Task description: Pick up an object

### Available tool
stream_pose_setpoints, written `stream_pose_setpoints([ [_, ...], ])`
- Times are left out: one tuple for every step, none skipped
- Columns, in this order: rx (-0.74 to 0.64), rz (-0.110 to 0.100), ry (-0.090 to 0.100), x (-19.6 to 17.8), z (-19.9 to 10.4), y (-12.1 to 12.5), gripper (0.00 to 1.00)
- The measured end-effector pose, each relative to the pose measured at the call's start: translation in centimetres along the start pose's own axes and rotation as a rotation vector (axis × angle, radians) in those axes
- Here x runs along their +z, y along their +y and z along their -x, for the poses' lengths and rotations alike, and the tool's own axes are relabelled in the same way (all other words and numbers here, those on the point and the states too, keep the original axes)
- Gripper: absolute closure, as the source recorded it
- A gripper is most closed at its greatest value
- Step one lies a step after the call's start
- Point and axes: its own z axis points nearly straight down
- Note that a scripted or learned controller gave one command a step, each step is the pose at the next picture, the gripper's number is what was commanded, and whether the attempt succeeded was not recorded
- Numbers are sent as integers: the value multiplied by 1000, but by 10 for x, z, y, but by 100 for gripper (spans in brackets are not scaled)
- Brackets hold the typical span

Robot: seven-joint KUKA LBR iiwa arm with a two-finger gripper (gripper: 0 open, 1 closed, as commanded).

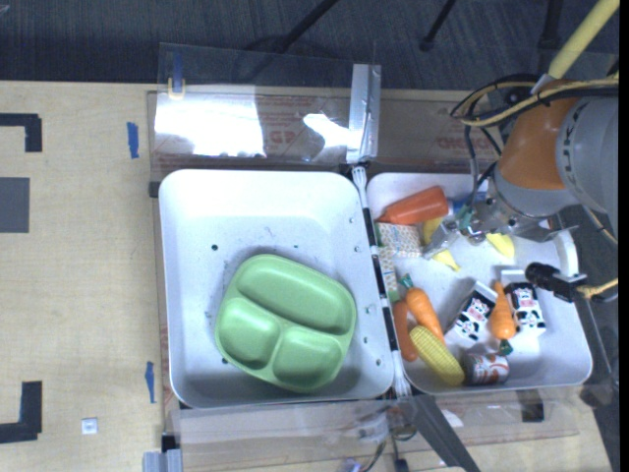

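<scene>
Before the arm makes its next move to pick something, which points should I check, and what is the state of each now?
1. Objects to pick are present in the right bin: ok; carrot, corn cob.
2. Pincer sits over the right bin: ok.
3. Pincer holds an object: cannot tell.
4. Target stands apart from neighbours: not ok; carrot and corn cob touch.
5. Green divided tray lies in the left bin, away from the arm: ok.

Toy carrots (425,310), corn (435,353), cow-print cartons (474,318), poss. can, piled in rt bin (570,367)
</scene>
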Motion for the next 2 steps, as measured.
stream_pose_setpoints([
  [-3, 4, -4, -12, 0, 1, 100],
  [1, -4, 1, -100, -66, 40, 100],
])
